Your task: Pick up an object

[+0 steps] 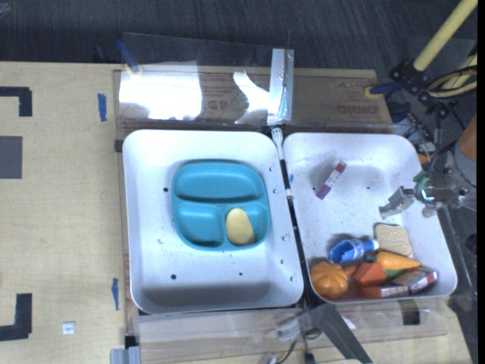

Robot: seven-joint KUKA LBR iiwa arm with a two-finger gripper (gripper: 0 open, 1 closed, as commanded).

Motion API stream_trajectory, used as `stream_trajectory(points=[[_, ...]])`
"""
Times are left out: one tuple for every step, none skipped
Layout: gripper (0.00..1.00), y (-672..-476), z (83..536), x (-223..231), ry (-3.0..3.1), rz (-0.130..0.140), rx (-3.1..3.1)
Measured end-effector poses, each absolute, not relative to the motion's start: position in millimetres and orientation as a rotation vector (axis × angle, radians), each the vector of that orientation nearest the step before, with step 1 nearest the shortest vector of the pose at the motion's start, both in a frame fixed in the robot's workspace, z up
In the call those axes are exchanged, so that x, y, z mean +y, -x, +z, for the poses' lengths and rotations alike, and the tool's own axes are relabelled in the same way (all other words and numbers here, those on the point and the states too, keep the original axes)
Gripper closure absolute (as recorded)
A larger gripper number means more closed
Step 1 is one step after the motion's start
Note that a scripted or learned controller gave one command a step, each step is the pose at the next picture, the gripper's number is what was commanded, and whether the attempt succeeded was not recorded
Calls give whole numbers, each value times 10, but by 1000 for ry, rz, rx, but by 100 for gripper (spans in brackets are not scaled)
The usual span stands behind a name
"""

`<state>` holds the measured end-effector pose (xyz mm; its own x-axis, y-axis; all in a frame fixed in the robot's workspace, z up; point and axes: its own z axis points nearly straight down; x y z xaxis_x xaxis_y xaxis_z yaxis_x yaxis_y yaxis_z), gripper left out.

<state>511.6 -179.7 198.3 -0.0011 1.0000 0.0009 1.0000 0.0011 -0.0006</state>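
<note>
My gripper hangs over the right side of the right bin, open, with nothing between its fingers. Just below it lies a tan cracker-like square. Clustered in the bin's front corner are an orange carrot, a blue bottle, a small orange pumpkin, a red piece and a dark red marker. A purple and white tube lies alone further back, left of the gripper.
The left bin holds a blue divided tray with a yellow lemon-like object in its right compartment. Clear plastic sheeting stands behind the bins. Cables and a yellow pole crowd the back right.
</note>
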Motion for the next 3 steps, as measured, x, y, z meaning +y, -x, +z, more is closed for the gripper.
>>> stream_trajectory(points=[[0,-5662,1215,-1272,2104,3,-2325],[0,-5137,877,-1295,2012,-7,-2420],[0,-4821,882,-1061,1936,-7,-2486]])
